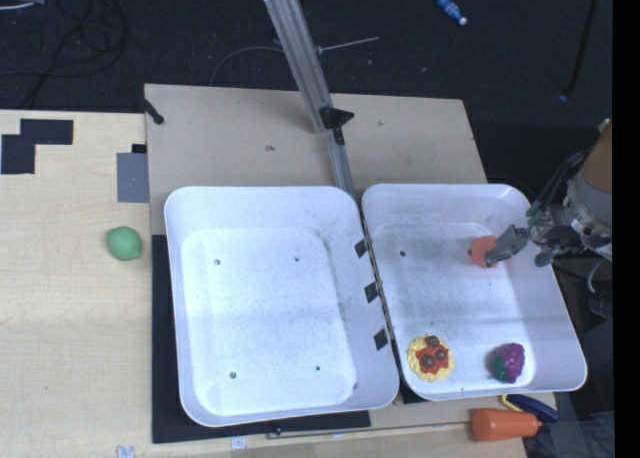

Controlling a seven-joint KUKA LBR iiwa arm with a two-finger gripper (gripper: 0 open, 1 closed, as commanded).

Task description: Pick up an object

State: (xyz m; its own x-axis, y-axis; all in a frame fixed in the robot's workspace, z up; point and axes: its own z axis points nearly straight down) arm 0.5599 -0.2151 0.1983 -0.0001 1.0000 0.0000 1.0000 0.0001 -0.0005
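One orange object (482, 249) in the right bin (548, 291), near its right wall, with bare floor to the left and below. Pincer (512, 244) touching its right side, reaching over the rim; opening of the pincer impossible to tell. Lower in the bin, near the front wall: yellow-red toy (430, 357), purple grapes (508, 361).

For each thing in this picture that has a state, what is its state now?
claw: low in the right bin, at the orange-red object; grip cannot be judged
orange-red object: lying in the right bin, partly hidden by the claw
yellow and red toy: resting in the right bin
purple grapes: resting in the right bin
green ball: resting on the bench, outside the bins
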